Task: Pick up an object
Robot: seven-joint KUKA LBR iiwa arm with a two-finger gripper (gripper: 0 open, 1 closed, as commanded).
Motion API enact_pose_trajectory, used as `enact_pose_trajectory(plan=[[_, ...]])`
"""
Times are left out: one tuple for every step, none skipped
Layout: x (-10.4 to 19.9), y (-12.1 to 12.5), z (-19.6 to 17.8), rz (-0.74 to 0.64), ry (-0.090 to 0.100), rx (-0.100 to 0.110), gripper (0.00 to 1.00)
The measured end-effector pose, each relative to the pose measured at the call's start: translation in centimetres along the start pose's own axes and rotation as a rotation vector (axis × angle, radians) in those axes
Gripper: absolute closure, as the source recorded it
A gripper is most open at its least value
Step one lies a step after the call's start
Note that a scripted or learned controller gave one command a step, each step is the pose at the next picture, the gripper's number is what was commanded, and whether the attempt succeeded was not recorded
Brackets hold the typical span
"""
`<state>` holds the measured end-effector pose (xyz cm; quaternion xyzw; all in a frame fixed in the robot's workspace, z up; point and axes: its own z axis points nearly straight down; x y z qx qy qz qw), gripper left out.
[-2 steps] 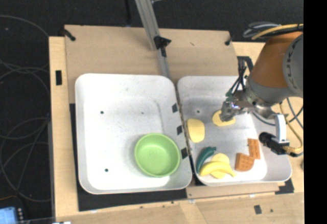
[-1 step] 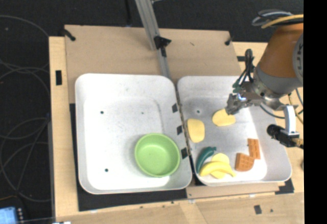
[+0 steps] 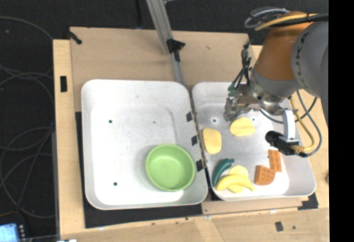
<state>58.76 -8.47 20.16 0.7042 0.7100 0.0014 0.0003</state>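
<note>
Claw (image 3: 239, 111) hovers just above yellow piece (image 3: 242, 127).

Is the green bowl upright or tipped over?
Upright. The green bowl sits in the left bin near its lower right corner, its round opening facing up with the inside visible.

Even overhead light, soft shadows, perhaps slightly blurred
</note>
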Motion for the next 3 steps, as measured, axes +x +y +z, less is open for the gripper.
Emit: enact_pose_trajectory(plan=[[6.1, 0.7, -0.2, -0.001, 0.001, 0.000, 1.00], [11.2, 2.0, -0.1, 0.000, 0.000, 0.001, 1.00], [17.0, 3.5, -1.0, -0.001, 0.001, 0.000, 1.00]])
